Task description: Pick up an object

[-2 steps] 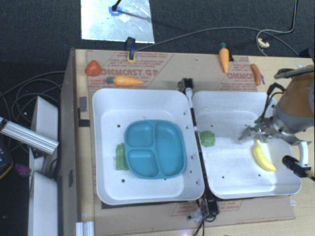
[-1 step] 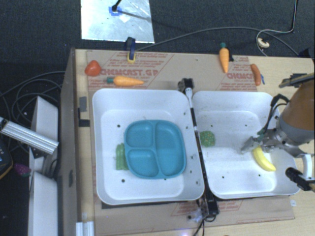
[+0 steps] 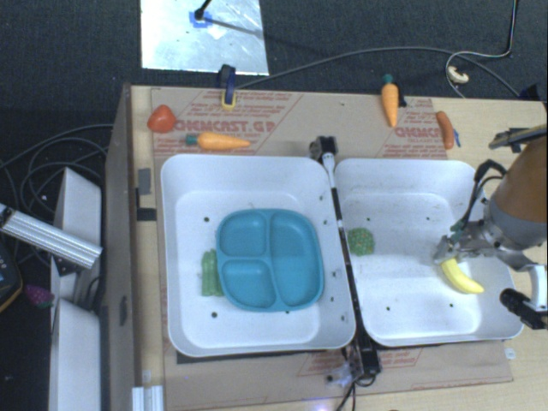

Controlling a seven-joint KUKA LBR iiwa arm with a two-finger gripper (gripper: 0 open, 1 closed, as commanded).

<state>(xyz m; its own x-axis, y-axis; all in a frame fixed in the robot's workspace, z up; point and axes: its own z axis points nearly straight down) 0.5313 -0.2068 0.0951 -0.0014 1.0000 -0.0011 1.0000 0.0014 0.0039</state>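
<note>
A yellow banana (image 3: 463,279) lies at the right side of the right bin (image 3: 402,195). My gripper (image 3: 455,250) hangs just above the banana's upper end, low in that bin and close to its floor. A green broccoli-like piece (image 3: 360,241) rests at the right bin's left wall. In the left bin (image 3: 188,187) a blue divided plate (image 3: 270,259) lies flat, and a green vegetable piece (image 3: 210,274) sits against its left edge.
On the cardboard behind the bins lie a red tomato-like piece (image 3: 161,119), an orange carrot (image 3: 222,142), a second carrot (image 3: 390,103) and a small orange piece (image 3: 445,129). A clamp (image 3: 228,86) stands at the back edge. Cables run behind the bench.
</note>
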